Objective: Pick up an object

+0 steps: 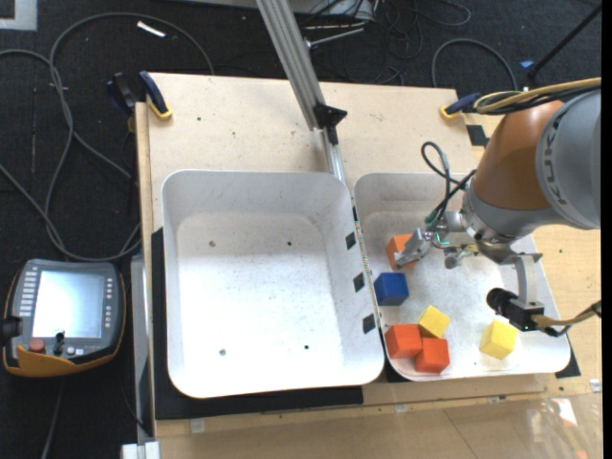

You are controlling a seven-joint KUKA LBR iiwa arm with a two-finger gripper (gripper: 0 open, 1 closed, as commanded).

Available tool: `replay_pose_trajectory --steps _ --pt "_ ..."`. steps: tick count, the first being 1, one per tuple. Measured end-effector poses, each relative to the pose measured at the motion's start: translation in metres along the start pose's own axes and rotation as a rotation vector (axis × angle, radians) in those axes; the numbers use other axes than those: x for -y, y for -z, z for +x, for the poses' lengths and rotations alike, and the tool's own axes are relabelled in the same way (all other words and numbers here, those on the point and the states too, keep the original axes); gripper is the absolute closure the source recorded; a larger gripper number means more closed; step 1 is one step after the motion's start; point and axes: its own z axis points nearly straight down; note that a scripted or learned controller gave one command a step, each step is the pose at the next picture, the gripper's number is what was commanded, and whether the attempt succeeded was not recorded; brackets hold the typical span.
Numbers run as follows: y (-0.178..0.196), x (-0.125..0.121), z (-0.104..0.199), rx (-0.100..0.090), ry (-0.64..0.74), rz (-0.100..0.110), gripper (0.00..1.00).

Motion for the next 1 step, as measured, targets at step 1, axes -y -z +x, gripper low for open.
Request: replay_pose_trajectory --steps 1 --pt "0.0001 0.0 0.0 0.0 0.0 0.0 0.0"
